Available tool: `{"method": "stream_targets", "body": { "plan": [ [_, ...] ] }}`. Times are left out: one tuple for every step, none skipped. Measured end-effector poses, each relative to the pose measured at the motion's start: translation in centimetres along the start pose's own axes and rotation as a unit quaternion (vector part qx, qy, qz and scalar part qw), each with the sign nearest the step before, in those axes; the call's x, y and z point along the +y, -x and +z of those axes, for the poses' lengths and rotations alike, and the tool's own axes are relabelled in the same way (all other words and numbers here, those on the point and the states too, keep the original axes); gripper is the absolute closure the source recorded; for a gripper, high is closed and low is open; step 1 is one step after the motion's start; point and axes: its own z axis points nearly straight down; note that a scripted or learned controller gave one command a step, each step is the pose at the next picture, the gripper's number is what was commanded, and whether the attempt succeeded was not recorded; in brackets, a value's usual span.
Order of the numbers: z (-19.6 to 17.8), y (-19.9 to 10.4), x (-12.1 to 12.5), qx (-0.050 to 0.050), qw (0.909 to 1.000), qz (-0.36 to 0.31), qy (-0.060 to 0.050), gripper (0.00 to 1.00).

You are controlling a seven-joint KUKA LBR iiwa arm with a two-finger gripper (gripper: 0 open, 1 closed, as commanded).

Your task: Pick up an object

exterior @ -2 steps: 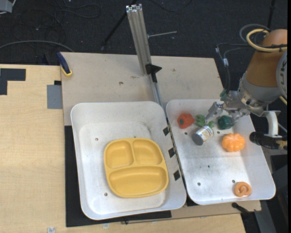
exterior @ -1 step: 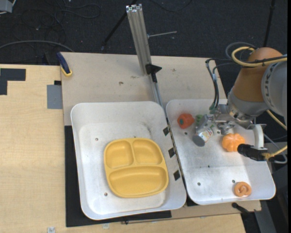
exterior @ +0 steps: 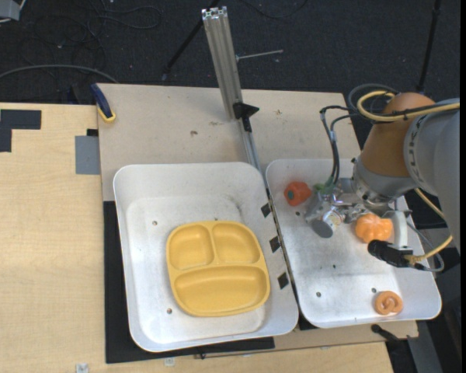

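My gripper (exterior: 323, 222) hangs low over the upper middle of the right bin (exterior: 334, 286), reaching in from the right. A small red-orange fruit-like object (exterior: 297, 193) lies just up and left of it, apart from it. An orange rounded object (exterior: 372, 228) sits right beside the gripper on its right. A small brown ring-shaped object (exterior: 387, 303) lies near the bin's front right corner. Something small and green (exterior: 324, 186) shows just above the gripper.
The left bin (exterior: 140, 286) holds a yellow divided plate (exterior: 217, 267) in its middle. A metal post (exterior: 225, 61) rises behind the bins. The wooden bench top (exterior: 39, 231) stretches to the left.
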Motion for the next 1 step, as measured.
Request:
{"method": "stream_targets", "body": {
  "plan": [
    [-1.32, 0.04, 0.19, 0.000, 1.0000, 0.000, 0.003, 1.00]
  ]
}}
